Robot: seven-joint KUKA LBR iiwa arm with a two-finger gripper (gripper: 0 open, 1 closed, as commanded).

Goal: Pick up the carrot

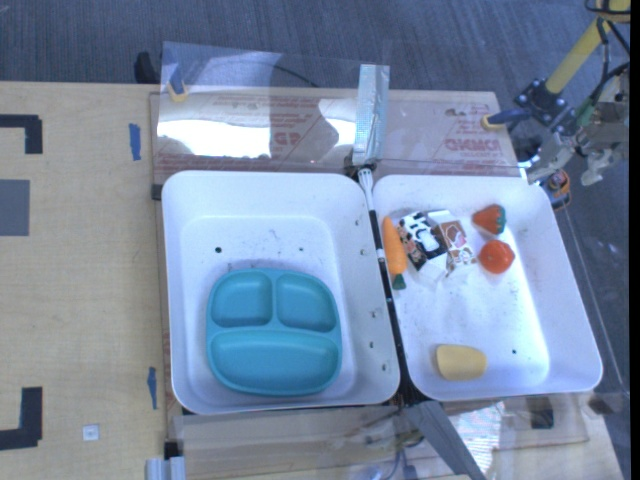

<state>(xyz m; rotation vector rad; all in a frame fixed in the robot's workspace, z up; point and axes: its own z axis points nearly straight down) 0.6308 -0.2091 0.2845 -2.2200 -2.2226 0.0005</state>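
The carrot [394, 247] lies along the left wall of the right bin [560, 308], its green end toward the near side, just beside a black-and-white packet [425, 236]. 2 red-orange fruits [496, 257] sit further right. A yellow block [459, 361] rests near. The left bin [190, 208] holds a teal plate [271, 330]. The gripper [560, 163] hangs beyond the right bin's far right corner; whether it is apart or together cannot be told.

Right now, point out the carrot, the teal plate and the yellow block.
carrot [394, 248]: camera view, middle of its orange body.
teal plate [272, 369]: camera view, floor of its large compartment.
yellow block [459, 361]: camera view, top face.
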